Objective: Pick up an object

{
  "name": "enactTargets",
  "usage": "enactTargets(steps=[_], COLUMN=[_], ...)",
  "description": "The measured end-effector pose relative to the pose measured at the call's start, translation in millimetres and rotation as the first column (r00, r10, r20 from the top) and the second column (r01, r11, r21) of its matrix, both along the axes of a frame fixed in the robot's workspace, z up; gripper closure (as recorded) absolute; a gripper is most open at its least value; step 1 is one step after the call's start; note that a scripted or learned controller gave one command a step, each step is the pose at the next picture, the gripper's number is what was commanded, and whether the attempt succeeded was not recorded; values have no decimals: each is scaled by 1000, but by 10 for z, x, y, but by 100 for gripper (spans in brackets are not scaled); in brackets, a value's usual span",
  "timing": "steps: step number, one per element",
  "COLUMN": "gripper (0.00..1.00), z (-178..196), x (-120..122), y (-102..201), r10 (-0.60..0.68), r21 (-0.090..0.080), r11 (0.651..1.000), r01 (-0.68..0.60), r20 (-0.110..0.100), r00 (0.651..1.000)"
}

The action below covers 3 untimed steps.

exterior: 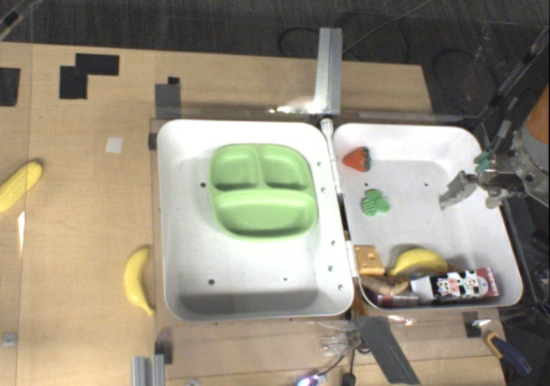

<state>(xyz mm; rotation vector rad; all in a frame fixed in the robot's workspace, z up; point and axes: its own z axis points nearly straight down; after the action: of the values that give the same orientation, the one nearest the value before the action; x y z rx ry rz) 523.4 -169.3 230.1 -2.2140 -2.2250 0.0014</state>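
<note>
Yellow banana (curved) in right bin.

My right bin contains a strawberry, green toy, banana and carton, all lying flat.

2 bins sit side by side on the tabletop. A divided plate lies in the left bin. In the right bin, a toy strawberry lies behind a small leafy toy; a banana and a carton crowd the front edge. Left of the bins lie another banana and a corn cob.
</note>
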Motion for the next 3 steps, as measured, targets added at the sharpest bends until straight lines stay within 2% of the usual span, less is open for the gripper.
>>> enactTargets(steps=[1, 2, 3], gripper=[0, 0, 100], z=[-836, -1411, -1322], x=[810, 862, 877], y=[433, 786, 811], r10=[112, 208, 209], r21=[0, -5, 0], r11=[994, 978, 978], r01=[-112, -208, -209], r20=[0, 12, 14], r00=[994, 978, 978])
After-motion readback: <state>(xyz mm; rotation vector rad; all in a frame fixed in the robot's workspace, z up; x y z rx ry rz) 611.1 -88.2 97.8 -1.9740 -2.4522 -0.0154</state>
